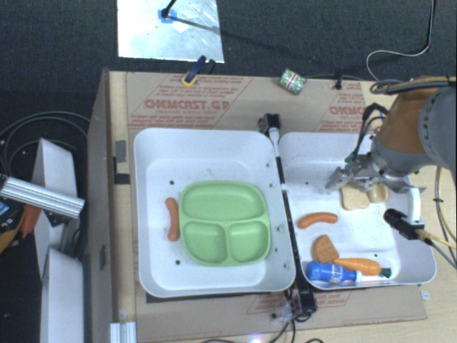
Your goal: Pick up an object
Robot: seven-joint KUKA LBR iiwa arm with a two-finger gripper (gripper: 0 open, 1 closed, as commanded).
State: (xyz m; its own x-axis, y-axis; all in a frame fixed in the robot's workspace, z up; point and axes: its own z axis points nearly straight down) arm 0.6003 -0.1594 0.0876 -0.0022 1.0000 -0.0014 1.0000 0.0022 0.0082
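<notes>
Right bin: open floor is left along its far wall; a sausage, cracker, carrot and blue bottle are crowded toward its near edge. The jaws are lowered beside a pale bread piece, partly hidden; their state cannot be told. "CHEMCAST" is printed on the tabletop's cardboard.

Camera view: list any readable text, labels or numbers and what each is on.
"CHEMCAST. G P", red print, repeated on the brown protective sheet under the bins; the last letters are uncertain.
Smaller red lines beneath it: too small to read.
More red print on the same sheet at upper right, near the right bin: too blurred to read.
Green can behind the bins: label unreadable.
Blue bottle in the right bin: no legible text.
</notes>
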